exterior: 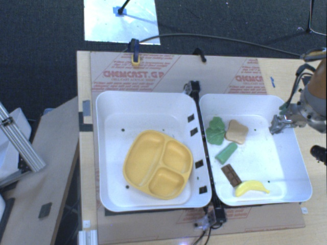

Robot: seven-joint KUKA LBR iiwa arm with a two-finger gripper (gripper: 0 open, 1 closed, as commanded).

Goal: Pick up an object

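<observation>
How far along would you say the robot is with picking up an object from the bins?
Nothing looks done yet. The banana, chocolate bar, green block, green leafy piece and tan bread slice all lie on the right bin's floor, and the yellow tray sits in the left bin. The gripper is at the right bin's far right rim, apart from every item. Approach, grasp and lift remain.

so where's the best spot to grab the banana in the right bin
Probably across the middle of the banana, coming straight down from above. It lies flat on the bin floor, narrow across its curve, with open floor on its right; the brown bar sits close at its left end.
</observation>
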